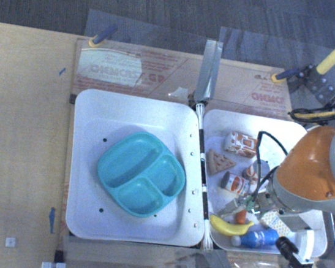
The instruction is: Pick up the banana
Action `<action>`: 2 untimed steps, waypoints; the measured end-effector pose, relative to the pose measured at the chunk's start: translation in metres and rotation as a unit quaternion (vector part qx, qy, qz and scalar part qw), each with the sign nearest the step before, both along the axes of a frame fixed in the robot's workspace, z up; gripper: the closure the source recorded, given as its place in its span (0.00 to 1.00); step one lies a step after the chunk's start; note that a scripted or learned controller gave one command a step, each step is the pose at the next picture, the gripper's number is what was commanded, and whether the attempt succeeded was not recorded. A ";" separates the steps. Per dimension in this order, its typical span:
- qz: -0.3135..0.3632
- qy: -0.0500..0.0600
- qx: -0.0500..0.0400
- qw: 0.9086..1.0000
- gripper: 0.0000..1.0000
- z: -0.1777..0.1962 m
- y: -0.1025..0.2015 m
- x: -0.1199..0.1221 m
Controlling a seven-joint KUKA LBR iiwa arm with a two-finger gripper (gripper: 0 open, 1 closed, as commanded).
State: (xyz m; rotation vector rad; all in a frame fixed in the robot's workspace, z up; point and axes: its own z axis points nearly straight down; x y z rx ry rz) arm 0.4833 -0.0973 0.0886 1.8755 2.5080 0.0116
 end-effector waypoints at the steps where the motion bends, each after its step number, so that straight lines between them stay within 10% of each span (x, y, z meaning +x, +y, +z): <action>1: 0.017 0.006 0.000 1.000 0.00 0.096 0.100 -0.004; 2: 0.097 0.007 0.000 0.995 0.00 0.096 0.053 -0.004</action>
